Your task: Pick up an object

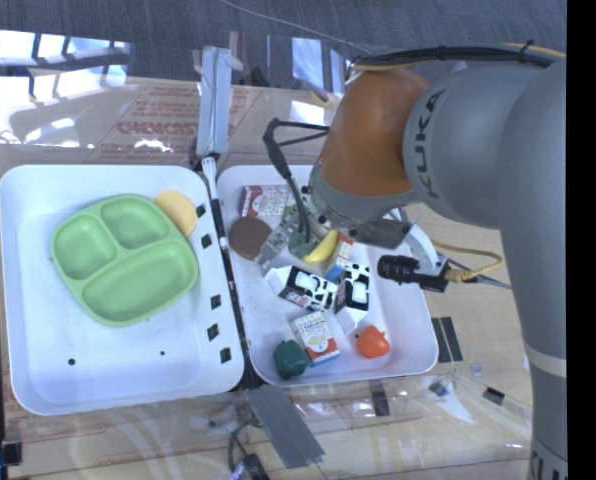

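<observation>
Here, my arm (448, 138) reaches into the right bin (410, 363).
I cannot tell the jaws' state; yellow banana (323, 249) and brown disc (248, 236) lie close by them.

The scene is bright and evenly lit from above. Strong white glare lies on the clear sheet (128, 108) behind the left bin (28, 298). Shadows inside this bin are soft and faint. The picture is slightly blurred, small details are unclear.

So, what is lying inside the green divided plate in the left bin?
The green divided plate shows three bare compartments. A yellow object sits at its upper right rim; the bin floor beneath is covered.
</observation>
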`<state>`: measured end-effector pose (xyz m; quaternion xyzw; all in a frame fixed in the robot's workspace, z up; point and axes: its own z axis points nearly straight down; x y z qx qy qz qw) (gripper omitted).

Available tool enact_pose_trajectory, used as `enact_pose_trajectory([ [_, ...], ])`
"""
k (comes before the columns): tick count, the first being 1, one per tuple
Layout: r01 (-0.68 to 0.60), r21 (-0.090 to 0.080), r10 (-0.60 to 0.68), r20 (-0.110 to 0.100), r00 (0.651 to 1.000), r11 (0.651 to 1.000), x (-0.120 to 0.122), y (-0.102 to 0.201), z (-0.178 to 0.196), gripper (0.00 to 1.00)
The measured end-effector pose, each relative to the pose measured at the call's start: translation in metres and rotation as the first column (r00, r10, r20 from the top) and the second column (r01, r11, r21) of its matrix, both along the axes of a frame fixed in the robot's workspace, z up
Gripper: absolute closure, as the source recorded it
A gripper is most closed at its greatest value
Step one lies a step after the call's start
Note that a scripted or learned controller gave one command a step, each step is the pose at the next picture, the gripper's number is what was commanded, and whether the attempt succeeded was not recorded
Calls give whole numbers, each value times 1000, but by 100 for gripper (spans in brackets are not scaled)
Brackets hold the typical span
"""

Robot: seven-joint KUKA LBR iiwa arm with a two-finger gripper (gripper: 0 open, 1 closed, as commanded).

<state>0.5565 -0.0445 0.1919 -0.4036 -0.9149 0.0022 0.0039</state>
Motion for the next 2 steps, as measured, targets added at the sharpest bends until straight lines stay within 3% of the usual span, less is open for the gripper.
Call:
enact_pose_trajectory([
  [1, -150, 2, 150, 2, 989, 989, -80, 7, 3, 100],
  [2, 57, 0, -57, 6, 998, 998, 2, 45, 70, 100],
])
